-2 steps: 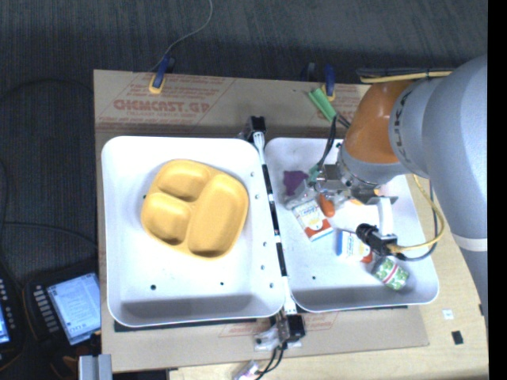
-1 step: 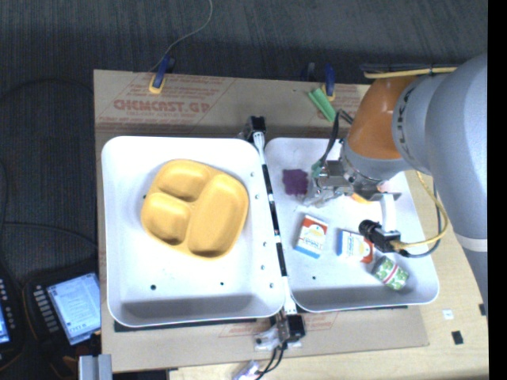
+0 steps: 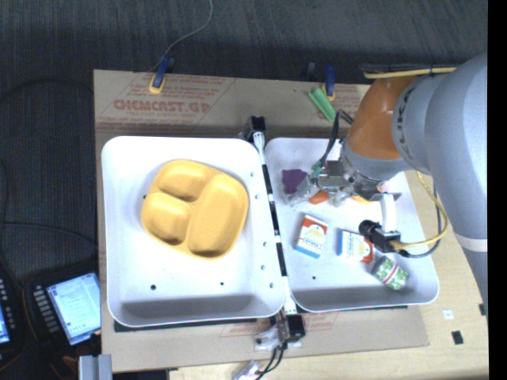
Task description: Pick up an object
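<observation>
We see the gripper low in the right bin by the purple thing, nothing picked up yet, and we cannot tell its grip

A brown cardboard sheet printed with red lettering is spread beneath and around the jaws. Two blue clips and a green clip are seen beyond them. A lit screen device is placed well to their left, nearer the camera, on dark carpet.
</observation>
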You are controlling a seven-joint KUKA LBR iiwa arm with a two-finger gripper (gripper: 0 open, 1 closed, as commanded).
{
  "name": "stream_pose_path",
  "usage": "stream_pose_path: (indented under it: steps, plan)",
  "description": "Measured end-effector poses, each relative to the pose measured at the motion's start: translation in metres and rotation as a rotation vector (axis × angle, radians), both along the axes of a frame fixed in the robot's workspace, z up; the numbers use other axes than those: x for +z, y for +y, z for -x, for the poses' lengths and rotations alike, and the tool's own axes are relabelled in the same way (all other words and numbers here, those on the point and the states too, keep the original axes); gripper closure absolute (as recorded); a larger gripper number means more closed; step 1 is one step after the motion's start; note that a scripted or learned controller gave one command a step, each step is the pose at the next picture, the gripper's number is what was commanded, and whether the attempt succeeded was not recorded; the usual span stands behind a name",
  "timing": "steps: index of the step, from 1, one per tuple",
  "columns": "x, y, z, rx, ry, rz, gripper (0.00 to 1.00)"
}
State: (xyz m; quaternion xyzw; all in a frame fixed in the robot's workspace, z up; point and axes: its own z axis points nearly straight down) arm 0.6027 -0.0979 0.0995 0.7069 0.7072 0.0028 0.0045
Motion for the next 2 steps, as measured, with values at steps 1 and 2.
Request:
stream_pose_path:
  steps: [1,2]
  plan:
    - [0.0101,-0.0001,-0.0002,0.0,0.0,0.0,1.0]
    - [0.0096,-0.0001,0.0,0.0,0.0,0.0,0.0]
